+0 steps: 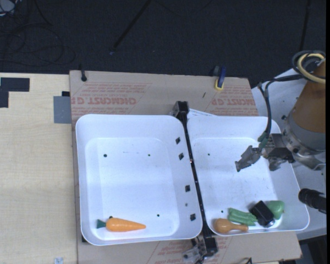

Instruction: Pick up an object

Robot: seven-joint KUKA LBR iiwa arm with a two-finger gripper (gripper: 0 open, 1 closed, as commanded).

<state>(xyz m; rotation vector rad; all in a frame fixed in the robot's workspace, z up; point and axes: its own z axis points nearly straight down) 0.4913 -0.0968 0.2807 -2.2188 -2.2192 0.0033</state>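
End effector (252, 157) hangs over the middle of the right bin (220, 147), reaching in from the right; whether its fingers are apart or together cannot be told from this angle, and nothing is seen between them. Candidate objects lie well apart from it. A cluster sits at the near right corner of that bin: a black block (262, 213) resting against a green piece (275, 207), a green pod (241, 216) touching a tan pear-shaped item (229, 226). A carrot (125, 224) lies alone at the near left of the left bin (126, 131). Risks, as judged from this layout: the clustered items touch one another, so a descent there may catch two at once, or nudge one aside and close on nothing. They also sit close to the bin wall and corner, where a finger may strike the rim or slide off a rounded shape. The carrot is isolated and the easier target, but it tapers and could roll or slip from a grip placed near its tip. Writing: red print on the cardboard sheet (154, 95) beneath the bins appears upside down and mirrored; it repeats, but the letters cannot be read with confidence.
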